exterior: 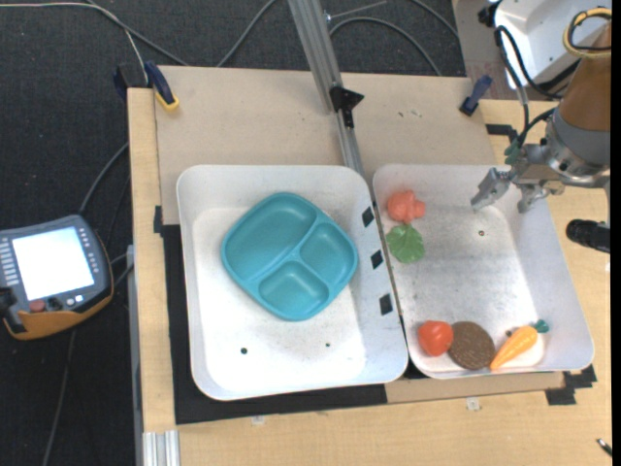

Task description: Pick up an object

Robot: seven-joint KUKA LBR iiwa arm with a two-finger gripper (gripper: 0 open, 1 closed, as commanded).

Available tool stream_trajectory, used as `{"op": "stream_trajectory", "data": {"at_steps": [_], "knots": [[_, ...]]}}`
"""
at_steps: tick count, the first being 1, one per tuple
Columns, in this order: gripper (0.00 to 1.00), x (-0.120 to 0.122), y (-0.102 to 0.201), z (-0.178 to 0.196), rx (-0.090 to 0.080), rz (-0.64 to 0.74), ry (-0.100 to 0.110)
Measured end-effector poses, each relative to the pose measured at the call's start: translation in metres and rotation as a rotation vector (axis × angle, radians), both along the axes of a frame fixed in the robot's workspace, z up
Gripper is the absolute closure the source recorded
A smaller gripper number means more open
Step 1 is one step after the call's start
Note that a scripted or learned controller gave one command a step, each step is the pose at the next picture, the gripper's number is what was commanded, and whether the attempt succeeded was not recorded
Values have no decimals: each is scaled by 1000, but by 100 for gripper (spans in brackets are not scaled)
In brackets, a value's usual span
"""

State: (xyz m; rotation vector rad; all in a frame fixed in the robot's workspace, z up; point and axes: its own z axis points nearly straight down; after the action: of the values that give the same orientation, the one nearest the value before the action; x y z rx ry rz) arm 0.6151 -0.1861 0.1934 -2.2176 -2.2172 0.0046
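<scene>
My gripper hangs over the far right part of the right bin, its two grey fingers spread apart with nothing between them. In that bin a pink-orange toy and a green leafy toy lie near the left wall, well left of the gripper. At the near edge sit a red tomato, a brown round patty and an orange carrot.
The left bin holds a teal divided plate. A metal pole rises from the bench behind the bins. A teach pendant lies on the floor at the left. Blue clamps grip the bench's far corners.
</scene>
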Motion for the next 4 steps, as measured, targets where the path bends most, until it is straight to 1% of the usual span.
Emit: {"op": "stream_trajectory", "data": {"at_steps": [1, 2, 3, 4], "knots": [[0, 4, 8, -46, 0, 1, -2], [0, -7, 9, -99, 0, 1, 0], [100, -5, 8, -85, -1, 1, -8], [100, -6, 3, -21, -4, 0, -14]]}}
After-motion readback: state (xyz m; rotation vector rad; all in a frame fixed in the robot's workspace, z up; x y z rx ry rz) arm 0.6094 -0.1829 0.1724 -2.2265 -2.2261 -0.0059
